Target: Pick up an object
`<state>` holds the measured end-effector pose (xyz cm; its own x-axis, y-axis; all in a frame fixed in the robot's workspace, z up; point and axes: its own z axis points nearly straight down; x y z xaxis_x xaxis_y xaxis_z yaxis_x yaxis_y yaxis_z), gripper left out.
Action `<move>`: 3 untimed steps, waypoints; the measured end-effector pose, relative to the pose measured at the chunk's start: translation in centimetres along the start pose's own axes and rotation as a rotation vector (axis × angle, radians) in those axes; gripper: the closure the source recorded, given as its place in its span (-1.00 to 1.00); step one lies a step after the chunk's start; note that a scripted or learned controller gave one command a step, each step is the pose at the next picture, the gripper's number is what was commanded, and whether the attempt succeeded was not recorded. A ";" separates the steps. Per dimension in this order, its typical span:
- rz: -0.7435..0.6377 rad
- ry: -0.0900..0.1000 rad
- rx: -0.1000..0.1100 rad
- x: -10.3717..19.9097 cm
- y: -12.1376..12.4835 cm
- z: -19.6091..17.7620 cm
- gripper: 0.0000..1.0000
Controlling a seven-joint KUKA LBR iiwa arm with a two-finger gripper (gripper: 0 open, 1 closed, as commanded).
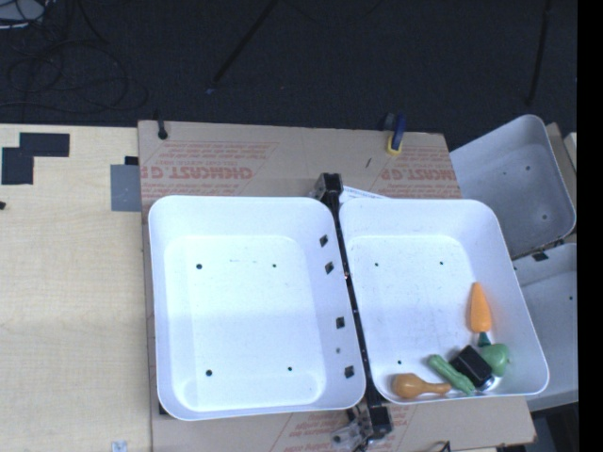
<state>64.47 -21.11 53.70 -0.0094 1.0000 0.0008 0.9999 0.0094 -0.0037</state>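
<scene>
Left bin (170,252): white, shallow, bare floor with a few dark dots.
Right bin (415,219): white, shallow, touching the left bin along a black centre clamp strip (341,281).
Candidates for pickup: all bunched in the near right corner of the right bin.
Orange carrot-shaped piece (480,309): lying alone along the right wall, just apart from the cluster.
Black block (471,366): resting against a green piece (454,372) and a rounder green piece (495,356).
Orange gourd-shaped piece (418,385): against the near wall, beside the green piece.
Desk (66,281): pale wood, cardboard sheet (283,158) under both bins.
End effector: state cannot be told from this frame.
Progress: nothing lifted; every piece lying on the bin floor.
Left to do: approach, close on one piece, raise it.
Likely easiest target: the carrot-shaped piece, judged by its clear surroundings.
</scene>
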 end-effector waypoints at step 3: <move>-0.001 0.000 0.000 0.0 0.0 0.0 1.00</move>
<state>64.47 -21.12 53.70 -0.0101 0.9999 0.0009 0.9999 0.0101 -0.0039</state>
